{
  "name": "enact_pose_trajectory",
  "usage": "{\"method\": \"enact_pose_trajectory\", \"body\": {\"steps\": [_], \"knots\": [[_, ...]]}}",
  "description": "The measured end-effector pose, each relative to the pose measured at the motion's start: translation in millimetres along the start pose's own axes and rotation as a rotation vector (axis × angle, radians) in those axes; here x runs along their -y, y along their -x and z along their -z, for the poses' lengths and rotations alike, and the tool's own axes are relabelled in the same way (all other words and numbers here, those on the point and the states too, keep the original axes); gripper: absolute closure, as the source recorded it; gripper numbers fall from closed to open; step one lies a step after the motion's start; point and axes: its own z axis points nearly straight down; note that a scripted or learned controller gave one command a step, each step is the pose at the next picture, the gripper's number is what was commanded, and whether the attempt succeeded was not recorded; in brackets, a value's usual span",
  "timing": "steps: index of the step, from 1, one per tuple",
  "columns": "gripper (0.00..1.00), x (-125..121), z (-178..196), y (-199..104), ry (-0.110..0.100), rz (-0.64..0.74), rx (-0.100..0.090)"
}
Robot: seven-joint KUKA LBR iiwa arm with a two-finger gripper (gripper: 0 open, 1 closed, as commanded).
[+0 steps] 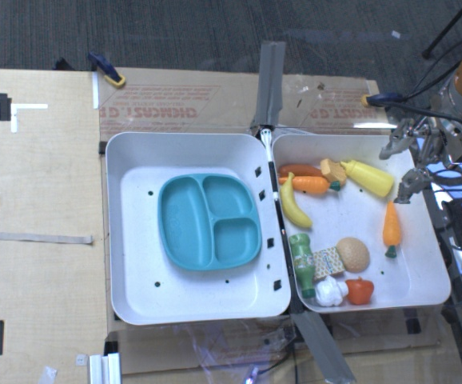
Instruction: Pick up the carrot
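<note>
Camera view: two white bins side by side. Left bin (127,294) holds a teal divided plate (210,221). Right bin (423,290) holds the clutter. Carrot (391,228) lies alone near the right wall, point toward the gripper (405,166), green stub toward the near rim; a second orange piece (309,186) lies by the banana (294,205) and could be mistaken for it. Gripper hovers above the far right corner, fingers spread, nothing between them. Step, as judged: approach, before the grasp. Next move calls for a descent toward the carrot, fingers straddling its width. Room: bare floor left of the carrot; the right wall crowds the other side.
</note>
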Motion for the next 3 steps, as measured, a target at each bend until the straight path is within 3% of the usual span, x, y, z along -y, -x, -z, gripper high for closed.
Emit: {"method": "enact_pose_trajectory", "body": {"steps": [1,2,3], "knots": [[0.0,29,-135,-32,0.0,0.059,-0.001],[1.0,27,-124,-29,-0.002,0.066,0.006],[0.0,27,-124,-29,-0.002,0.066,0.006]]}}
